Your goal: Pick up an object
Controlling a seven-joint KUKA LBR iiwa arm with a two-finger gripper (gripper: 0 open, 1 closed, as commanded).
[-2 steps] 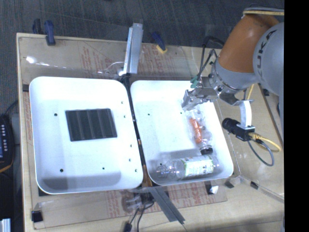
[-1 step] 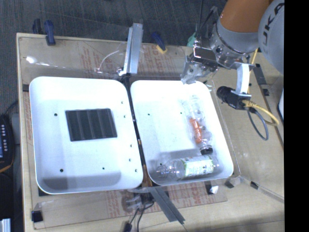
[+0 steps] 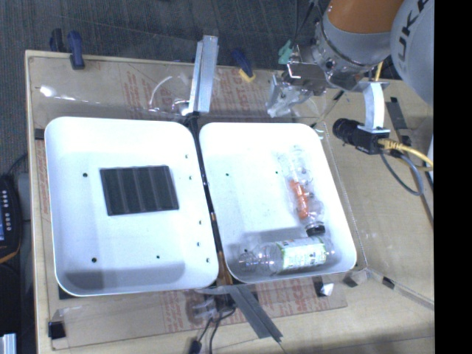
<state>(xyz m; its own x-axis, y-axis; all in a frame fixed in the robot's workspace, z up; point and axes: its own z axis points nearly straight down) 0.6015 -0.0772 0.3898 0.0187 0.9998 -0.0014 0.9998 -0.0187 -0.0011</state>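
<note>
Above the right bin's [image 3: 335, 190] far rim, the arm [image 3: 361, 13] hangs, fingers [image 3: 284, 98] spread, holding nothing.

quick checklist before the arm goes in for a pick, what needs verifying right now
1. Targets present: ok. A clear plastic bottle lies on its side at the right bin's near edge; a clear packet with orange contents lies by its right wall.
2. Gripper clear of objects: ok, it sits beyond the bin's far edge.
3. Fingers open: cannot tell.
4. Anything held: cannot tell.
5. Bottle free to grasp: not ok, it lies against the bin wall.
6. Left bin: ok, just a dark ribbed pad.
</note>
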